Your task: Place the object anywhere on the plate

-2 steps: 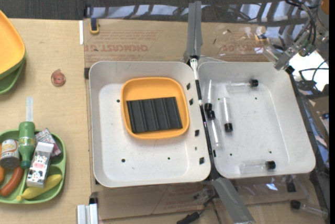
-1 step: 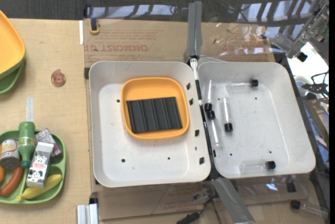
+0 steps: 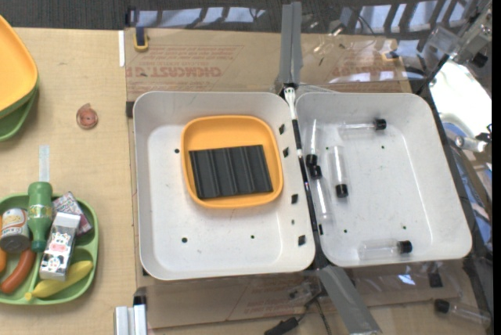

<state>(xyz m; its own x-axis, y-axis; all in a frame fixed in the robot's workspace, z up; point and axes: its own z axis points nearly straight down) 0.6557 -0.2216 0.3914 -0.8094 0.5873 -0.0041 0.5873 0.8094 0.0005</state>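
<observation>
An orange, square-ish plate (image 3: 229,124) lies in the left white bin (image 3: 160,235), toward its back. A dark grey ribbed rectangular object (image 3: 232,171) rests flat on the plate, covering most of its middle and front. In the right white bin (image 3: 415,200) lie several clear tubes with black caps: one near the back (image 3: 362,126), one by the middle (image 3: 338,169), one at the front (image 3: 383,250), and one along the left wall (image 3: 311,157).
On the wooden bench to the left sit a green plate (image 3: 82,275) with toy foods, an orange bowl (image 3: 14,75) at the far left edge and a small pink item (image 3: 87,117). Cardboard (image 3: 203,67) lies under the bins.
</observation>
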